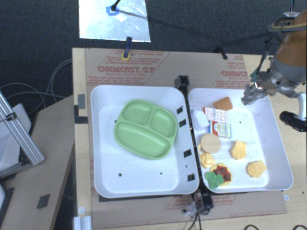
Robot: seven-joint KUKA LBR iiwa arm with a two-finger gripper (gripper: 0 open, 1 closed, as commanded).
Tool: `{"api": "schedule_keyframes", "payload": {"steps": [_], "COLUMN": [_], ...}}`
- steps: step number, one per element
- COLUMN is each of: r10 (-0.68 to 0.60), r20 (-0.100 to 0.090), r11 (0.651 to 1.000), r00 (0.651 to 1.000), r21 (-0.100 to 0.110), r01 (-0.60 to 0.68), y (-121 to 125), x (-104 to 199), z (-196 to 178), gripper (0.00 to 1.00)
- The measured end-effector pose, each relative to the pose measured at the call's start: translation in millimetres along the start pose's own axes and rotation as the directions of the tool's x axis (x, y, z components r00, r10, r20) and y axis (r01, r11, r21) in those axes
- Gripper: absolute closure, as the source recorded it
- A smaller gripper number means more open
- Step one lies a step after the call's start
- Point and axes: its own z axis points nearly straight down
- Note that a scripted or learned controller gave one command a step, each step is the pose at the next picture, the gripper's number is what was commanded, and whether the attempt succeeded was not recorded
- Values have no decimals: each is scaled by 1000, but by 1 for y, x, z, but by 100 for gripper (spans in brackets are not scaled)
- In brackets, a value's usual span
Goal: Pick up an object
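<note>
Arm poised over the far right corner of the toy-food bin, nothing in its grip that I can see.

The gripper (pixel 250 96) hangs by the right bin (pixel 276 143) rim; whether it's open, I can't tell. Nearest is the orange pastry piece (pixel 223 103), likely light, hard plastic, slippery; best pinched across its narrow sides. Bare floor lies around it, the red-and-white carton (pixel 217 121) just beyond. The green plate (pixel 145 128) sits well apart, in the left bin.

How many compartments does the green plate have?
3. The green plate lies in the left bin. One long compartment runs along its near side, and two smaller ones sit side by side along its far side. Nothing covers the plate, so none should be hidden.
</note>
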Motion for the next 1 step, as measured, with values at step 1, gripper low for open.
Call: {"api": "schedule_keyframes", "payload": {"steps": [1], "r10": [-6], "r20": [-2], "r11": [1000], "r00": [1000], "r21": [1], "r01": [6], "y": [17], "x": [51], "z": [8], "gripper": [100]}}
